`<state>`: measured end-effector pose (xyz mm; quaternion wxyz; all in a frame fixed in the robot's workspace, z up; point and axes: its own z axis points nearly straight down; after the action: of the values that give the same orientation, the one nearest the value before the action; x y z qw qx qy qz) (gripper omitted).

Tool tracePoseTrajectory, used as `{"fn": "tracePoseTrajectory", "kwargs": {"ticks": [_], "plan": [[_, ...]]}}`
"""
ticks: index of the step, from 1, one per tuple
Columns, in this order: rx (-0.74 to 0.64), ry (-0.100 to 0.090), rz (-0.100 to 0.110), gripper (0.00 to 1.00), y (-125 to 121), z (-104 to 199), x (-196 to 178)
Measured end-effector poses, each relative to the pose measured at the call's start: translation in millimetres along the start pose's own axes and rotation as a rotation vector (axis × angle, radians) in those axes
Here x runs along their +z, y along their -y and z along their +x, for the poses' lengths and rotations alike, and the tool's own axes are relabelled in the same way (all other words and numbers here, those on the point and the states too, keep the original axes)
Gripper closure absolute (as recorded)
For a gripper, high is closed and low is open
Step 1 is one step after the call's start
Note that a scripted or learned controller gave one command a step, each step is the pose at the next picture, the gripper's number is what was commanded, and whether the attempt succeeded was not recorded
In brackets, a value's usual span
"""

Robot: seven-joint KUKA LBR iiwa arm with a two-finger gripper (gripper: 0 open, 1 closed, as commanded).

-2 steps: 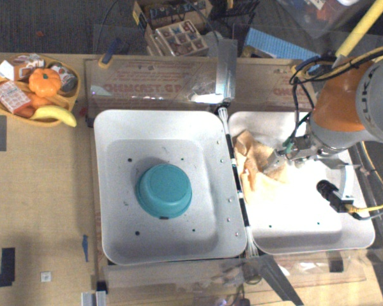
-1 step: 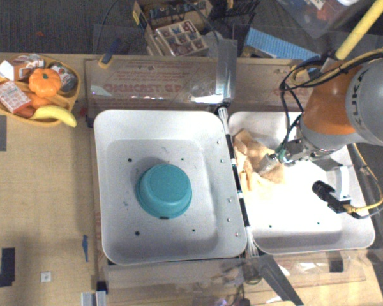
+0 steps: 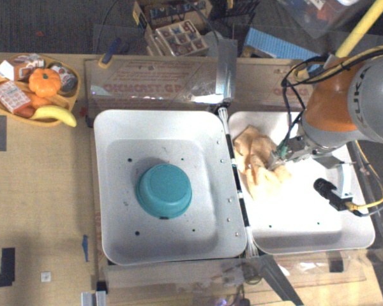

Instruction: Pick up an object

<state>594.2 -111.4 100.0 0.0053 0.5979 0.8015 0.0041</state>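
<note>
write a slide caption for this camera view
KUKA arm's end effector down on a tan cloth in the right bin; teal bowl in the left bin.

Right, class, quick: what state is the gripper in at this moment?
Gripper: down on the tan cloth in the right bin; open or shut cannot be told.

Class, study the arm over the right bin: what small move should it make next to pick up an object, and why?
Probably a short descent onto the beige cloth. The gripper sits at the cloth's right edge in the right bin, nearer it than the teal bowl in the left bin. Whether it grips the cloth is unclear.
</note>
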Motion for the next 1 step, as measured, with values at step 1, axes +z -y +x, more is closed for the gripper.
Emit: {"fn": "tracePoseTrajectory", "kwargs": {"ticks": [1], "plan": [[0.001, 0.001, 0.000, 0.00, 0.3, -0.7, -0.1]]}}
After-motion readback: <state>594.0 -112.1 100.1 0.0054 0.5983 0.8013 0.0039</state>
